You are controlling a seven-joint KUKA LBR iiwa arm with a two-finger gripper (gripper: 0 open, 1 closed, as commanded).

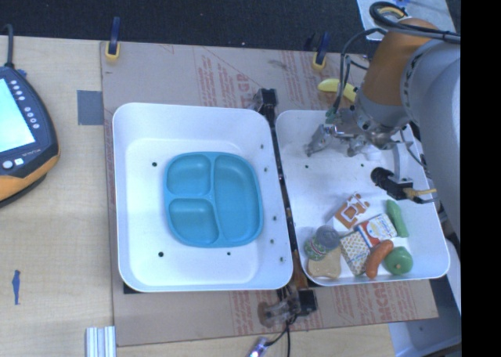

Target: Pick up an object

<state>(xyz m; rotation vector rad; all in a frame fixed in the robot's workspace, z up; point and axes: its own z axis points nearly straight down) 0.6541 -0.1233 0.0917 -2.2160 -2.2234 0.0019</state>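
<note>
Overhead, arm (407, 73) reaching in from right, gripper (338, 142) fingers spread, nothing between them, above right bin (313, 191) far end

divided plate (213, 199) in left bin (125, 191) | food items (364, 242) at right bin's (313, 183) near corner

Lighting is bright and even from overhead. The two white bins (196, 120) are near overexposed, with soft, short shadows along their rims. Focus is moderately sharp; the small items (360, 242) show slight blur. The top background is dark.
</note>
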